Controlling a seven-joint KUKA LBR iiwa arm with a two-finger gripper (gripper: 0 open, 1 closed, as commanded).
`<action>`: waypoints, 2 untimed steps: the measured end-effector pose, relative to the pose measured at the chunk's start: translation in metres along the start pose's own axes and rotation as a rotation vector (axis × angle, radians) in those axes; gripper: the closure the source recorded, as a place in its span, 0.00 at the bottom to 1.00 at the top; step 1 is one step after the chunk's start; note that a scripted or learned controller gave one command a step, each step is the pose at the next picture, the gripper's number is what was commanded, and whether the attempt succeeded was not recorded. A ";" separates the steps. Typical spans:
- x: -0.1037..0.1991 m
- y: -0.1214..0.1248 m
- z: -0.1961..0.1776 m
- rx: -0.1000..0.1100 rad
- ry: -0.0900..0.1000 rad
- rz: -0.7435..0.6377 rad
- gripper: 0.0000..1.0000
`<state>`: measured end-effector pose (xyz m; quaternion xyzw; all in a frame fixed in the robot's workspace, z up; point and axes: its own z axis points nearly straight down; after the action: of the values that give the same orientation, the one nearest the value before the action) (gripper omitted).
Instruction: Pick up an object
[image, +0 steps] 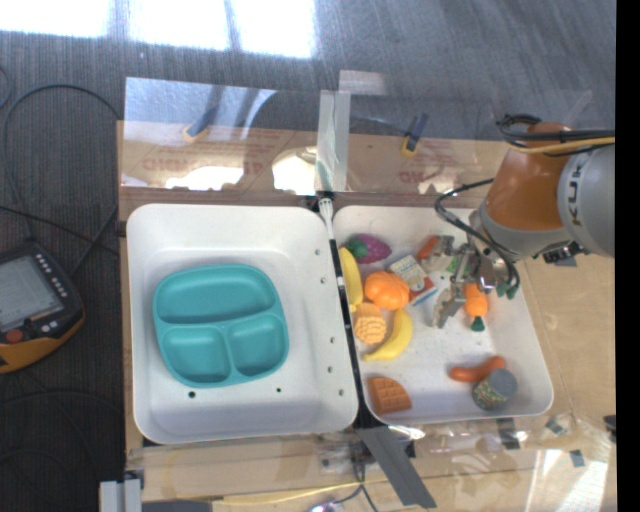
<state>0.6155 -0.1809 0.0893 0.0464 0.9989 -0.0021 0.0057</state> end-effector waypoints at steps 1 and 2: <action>0.028 -0.015 -0.001 -0.004 -0.004 0.078 0.00; 0.027 -0.014 -0.009 -0.002 -0.001 0.075 1.00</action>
<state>0.5873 -0.1922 0.0978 0.0840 0.9964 -0.0010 0.0065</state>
